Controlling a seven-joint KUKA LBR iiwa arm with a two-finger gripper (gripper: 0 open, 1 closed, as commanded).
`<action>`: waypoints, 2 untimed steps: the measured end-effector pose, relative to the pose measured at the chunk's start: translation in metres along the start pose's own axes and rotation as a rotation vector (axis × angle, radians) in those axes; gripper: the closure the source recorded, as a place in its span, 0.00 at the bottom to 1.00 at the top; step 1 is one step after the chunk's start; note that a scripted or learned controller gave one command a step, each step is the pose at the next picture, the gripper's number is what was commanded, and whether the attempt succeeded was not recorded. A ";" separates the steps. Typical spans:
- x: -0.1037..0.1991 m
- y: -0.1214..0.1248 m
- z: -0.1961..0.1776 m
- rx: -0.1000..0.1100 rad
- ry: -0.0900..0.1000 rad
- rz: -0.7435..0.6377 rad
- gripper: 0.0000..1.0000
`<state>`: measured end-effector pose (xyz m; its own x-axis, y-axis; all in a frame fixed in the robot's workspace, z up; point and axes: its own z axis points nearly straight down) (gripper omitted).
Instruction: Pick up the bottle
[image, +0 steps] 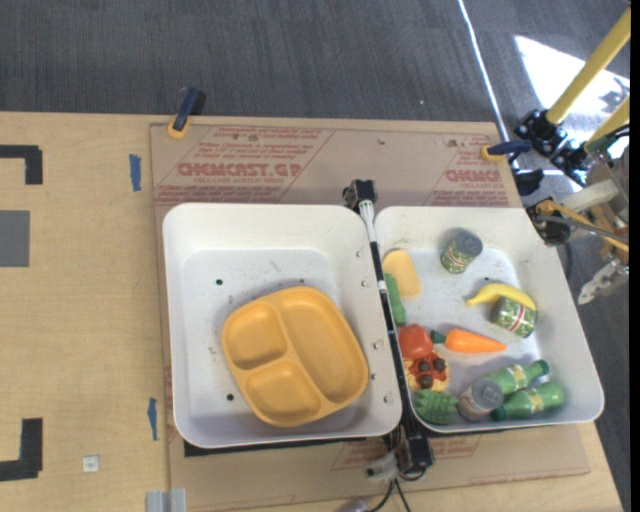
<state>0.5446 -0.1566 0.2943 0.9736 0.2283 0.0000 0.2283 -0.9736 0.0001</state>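
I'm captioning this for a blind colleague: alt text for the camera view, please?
Two green bottles lie in the right bin's near corner among cans, a carrot and a banana. The left bin holds a yellow divided plate.

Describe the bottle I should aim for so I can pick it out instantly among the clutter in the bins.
Look at the right-hand shallow white bin, then its near right corner. Two green plastic bottles with yellow labels lie there on their sides; take the nearer green bottle, against the bin's front wall. Unlike the other green bottle just behind it, it touches no grey-topped can.
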 end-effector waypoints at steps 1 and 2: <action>0.019 -0.038 0.111 0.004 -0.003 -0.085 0.00; -0.073 0.026 0.056 0.003 -0.001 -0.514 0.00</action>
<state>0.4790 -0.1987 0.2387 0.7354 0.6776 -0.0007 0.6776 -0.7354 -0.0032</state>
